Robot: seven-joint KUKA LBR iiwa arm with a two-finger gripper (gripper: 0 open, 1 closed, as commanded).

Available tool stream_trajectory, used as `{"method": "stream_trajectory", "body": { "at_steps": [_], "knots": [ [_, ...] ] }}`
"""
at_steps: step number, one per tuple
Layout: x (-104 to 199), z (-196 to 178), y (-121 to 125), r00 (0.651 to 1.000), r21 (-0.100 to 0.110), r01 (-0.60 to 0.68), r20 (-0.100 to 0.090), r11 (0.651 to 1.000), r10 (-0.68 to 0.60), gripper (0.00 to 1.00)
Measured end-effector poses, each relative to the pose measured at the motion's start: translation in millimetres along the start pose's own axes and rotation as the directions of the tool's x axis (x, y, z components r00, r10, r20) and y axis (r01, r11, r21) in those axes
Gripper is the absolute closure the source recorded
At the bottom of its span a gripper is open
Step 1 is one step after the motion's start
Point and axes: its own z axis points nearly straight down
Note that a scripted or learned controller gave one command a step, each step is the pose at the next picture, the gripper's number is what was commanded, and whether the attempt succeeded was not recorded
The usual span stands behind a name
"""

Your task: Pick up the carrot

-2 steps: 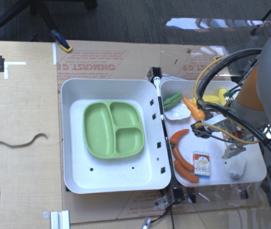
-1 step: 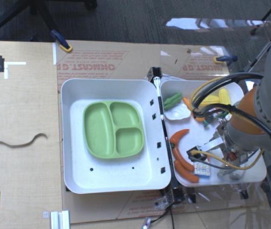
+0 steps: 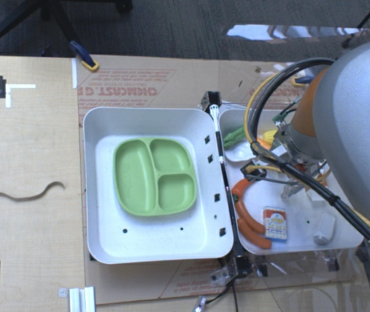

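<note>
Much of the right bin is covered by the grey arm and its looping cables. The gripper itself is buried behind wrist hardware and cables over that bin, and whether it is released or clenched cannot be told.

The carrot is seen as a short orange piece in the right bin, just beside the bin's left wall and close under the cable bundle; its upper end is partly masked by a black cable. Below it, along the same wall, a longer red-orange sausage-like item is laid, and its exact kind is hard to make out. A small printed box is placed just right of that item. A green object is glimpsed at the far left corner of the right bin, mostly hidden. A pale grey object toward the bin's near right is indistinct.

To the left of the right bin, the left bin is occupied by a green divided plate, with bare white floor left around it on all sides. Little open floor is left around the carrot except toward the bin's middle.
</note>
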Motion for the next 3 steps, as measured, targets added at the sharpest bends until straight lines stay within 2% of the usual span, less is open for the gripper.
{"method": "stream_trajectory", "body": {
  "at_steps": [1, 2, 3],
  "knots": [
    [23.1, -0.3, 37.4, 0.993, 0.000, -0.120, 0.000, 0.993, 0.120, 0.00],
    [39.9, -0.7, 62.4, 0.980, 0.011, -0.197, 0.011, 0.980, 0.197, 0.00],
    [40.9, -8.6, 63.8, 0.982, 0.004, -0.189, 0.008, 0.982, 0.189, 1.00]
  ]
}}
